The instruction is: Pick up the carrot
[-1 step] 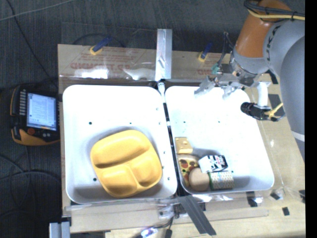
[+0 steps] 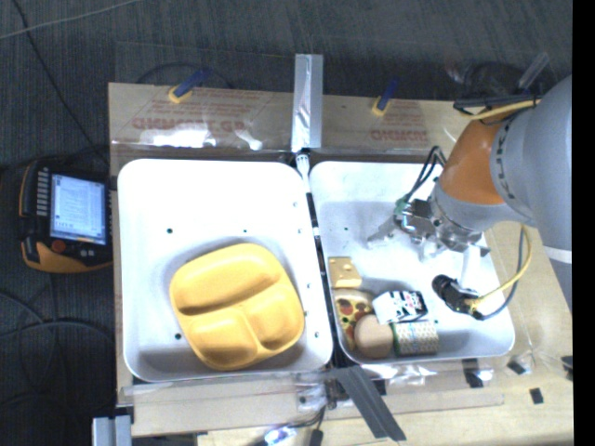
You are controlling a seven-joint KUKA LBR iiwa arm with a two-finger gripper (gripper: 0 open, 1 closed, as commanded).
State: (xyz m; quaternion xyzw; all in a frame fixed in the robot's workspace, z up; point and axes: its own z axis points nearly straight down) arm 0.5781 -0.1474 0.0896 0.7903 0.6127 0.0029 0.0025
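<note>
Gripper (image 2: 402,219) sits over the middle of the right bin (image 2: 353,203) — open or closed, cannot tell. Toy food pile (image 2: 381,321) in that bin's near-left corner — tan, brownish pieces; carrot not distinguishable.

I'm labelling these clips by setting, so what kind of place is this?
Most likely a robotics lab bench, not a kitchen: a robot arm reaches over two white bins, a handheld control pendant lies beside them, and cables run over grey carpet.
</note>
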